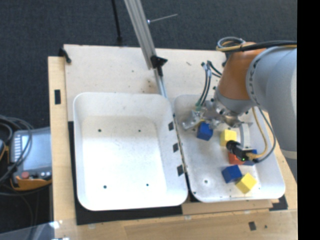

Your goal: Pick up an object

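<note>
My gripper (196,122) hangs low over the upper left part of the right bin (210,184), under the orange-banded wrist. A blue block (204,132) lies right at its tip, touching or nearly touching it; whether the block is gripped cannot be made out. To the right of it sits a small yellow block (229,136). Below that, an orange-red piece (234,157) lies partly under a cable. Near the bin's front right, a second blue block (231,173) rests against a second yellow block (246,183).
The left bin (125,149) stands beside the right one, their rims meeting near the middle. A slanted aluminium rail (142,29) rises from behind the bins. Cables loop around the wrist. A pendant (30,154) lies off the bench at left.
</note>
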Controlling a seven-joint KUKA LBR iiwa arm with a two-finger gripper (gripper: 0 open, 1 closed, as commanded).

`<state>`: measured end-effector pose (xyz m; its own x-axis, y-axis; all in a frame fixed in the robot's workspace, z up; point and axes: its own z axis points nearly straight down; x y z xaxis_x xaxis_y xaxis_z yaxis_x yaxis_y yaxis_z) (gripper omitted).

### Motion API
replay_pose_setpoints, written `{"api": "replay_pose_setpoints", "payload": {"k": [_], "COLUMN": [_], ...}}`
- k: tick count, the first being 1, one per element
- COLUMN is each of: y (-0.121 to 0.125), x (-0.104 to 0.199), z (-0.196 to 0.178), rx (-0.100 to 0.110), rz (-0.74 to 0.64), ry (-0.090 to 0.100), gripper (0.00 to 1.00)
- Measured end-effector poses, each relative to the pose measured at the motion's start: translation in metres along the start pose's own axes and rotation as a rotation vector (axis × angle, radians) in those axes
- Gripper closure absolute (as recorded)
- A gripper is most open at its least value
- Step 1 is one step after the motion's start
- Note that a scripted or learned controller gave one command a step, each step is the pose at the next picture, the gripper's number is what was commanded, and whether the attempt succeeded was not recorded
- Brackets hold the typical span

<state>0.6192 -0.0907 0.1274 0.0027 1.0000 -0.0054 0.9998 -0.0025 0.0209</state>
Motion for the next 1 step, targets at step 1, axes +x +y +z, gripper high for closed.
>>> {"api": "replay_pose_setpoints", "payload": {"k": [1], "y": [0.0015], "x": [-0.0013], "z": [-0.0102], "rx": [-0.005], "rz": [0.006], "ry": [0.0], "gripper": [1.0]}}
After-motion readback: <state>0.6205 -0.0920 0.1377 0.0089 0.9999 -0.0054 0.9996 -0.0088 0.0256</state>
